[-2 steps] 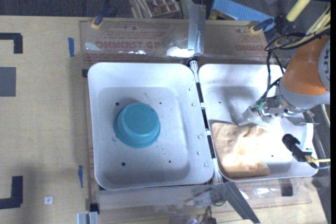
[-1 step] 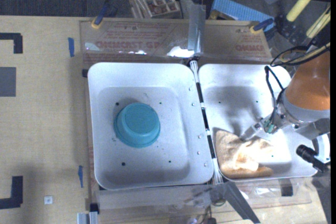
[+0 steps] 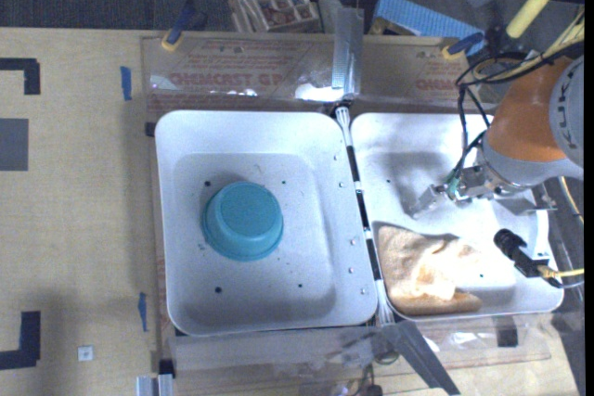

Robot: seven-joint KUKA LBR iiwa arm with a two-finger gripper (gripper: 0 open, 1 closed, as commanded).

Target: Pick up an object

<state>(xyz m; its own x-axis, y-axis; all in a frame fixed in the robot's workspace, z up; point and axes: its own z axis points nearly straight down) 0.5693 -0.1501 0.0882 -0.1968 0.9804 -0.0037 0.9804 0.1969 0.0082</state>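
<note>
A teal bowl (image 3: 243, 220) lies upside down near the middle of the left bin (image 3: 176, 144). A crumpled beige cloth (image 3: 427, 269) rests in the front part of the right bin (image 3: 390, 139), against its front wall. My gripper (image 3: 419, 200) hangs over the middle of the right bin, just behind the cloth's far edge, pointing left. Nothing shows in its grasp. The grey arm with its orange band (image 3: 529, 121) comes in from the right above the bin's far right corner.
A metal divider (image 3: 355, 190) separates the two bins. Behind them runs a clear plastic-covered cardboard wall (image 3: 241, 74). Black cables (image 3: 478, 79) loop near the arm. A black fitting (image 3: 516, 250) juts out at the right bin's right wall.
</note>
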